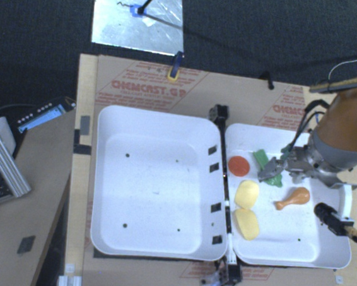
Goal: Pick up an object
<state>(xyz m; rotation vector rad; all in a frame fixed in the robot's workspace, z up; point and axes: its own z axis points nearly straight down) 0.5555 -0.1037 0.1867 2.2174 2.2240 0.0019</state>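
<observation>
The right bin [294, 250] holds a red disc [239, 166], a green piece [263, 158], two pale yellow lumps [246, 194] [248, 224] and an orange-brown drumstick-shaped toy [294, 198]. My gripper [270, 173] reaches in from the right and hangs low over the green piece, covering part of it. The red disc lies just left of the gripper, and the drumstick toy just below and to its right. Nothing is visibly lifted.
The left bin [155, 181] sits beside the right one, with a black divider strip [222, 182] between them. A yellow clip [173, 75] and a shiny metal sheet [140, 14] lie beyond the bins. A table with grey gear stands at the left.
</observation>
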